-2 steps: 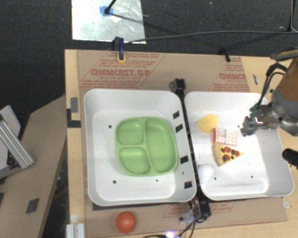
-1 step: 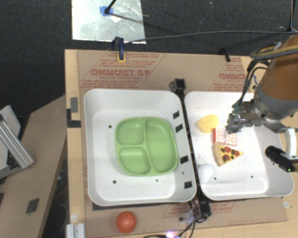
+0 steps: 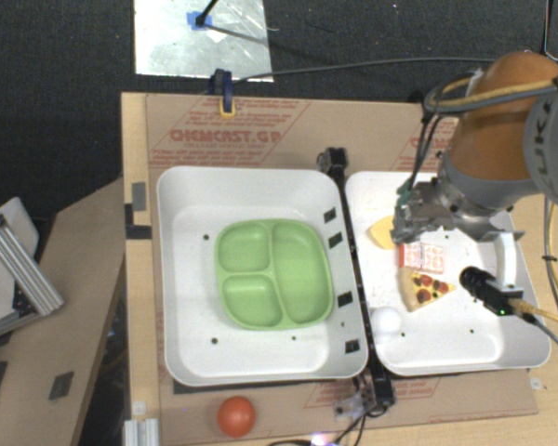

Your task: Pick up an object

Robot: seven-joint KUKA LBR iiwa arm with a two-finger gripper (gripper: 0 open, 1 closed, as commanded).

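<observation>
The hand (image 3: 411,233) hangs in the right bin (image 3: 446,356), over a yellow piece (image 3: 381,233) beside the pizza slice (image 3: 422,289); its grip cannot be told.

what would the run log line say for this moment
arm: over right bin | gripper: low by yellow piece | pizza slice: on bin floor | green tray: left bin | grasp: not seen

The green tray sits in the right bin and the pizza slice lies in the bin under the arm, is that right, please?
Not quite: the camera view shows the green tray in the left bin, not the right one. The rest stands: the pizza slice lies in the right bin, under the arm.
</observation>
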